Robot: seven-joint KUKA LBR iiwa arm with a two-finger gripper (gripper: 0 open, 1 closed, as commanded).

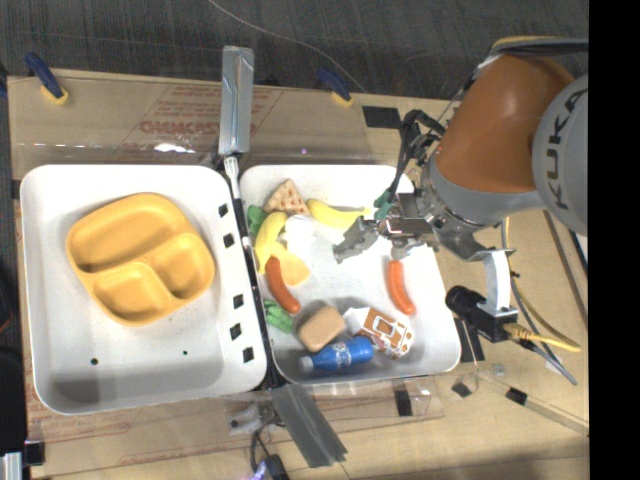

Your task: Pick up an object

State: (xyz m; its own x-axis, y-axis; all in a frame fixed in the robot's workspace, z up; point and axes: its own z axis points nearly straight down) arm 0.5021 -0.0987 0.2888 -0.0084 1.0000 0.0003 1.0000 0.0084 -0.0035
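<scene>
Nothing lifted yet: grey two-finger gripper [362, 236] hangs mid-frame over right white bin [432, 353], fingers apart, empty, orange sausage [400, 286] just below-right.

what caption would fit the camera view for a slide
Grey arm's gripper hovers over the right bin of toy food, near a sausage; a yellow divided plate sits in the left bin.

From my screen I've got two white bins [40, 268], a mustard-yellow divided tray [140, 256] in the left one, and in the right one yellow bananas [268, 236], two orange-red sausages [401, 286], a blue bottle [335, 357] and a tan bread chunk [320, 326].
</scene>
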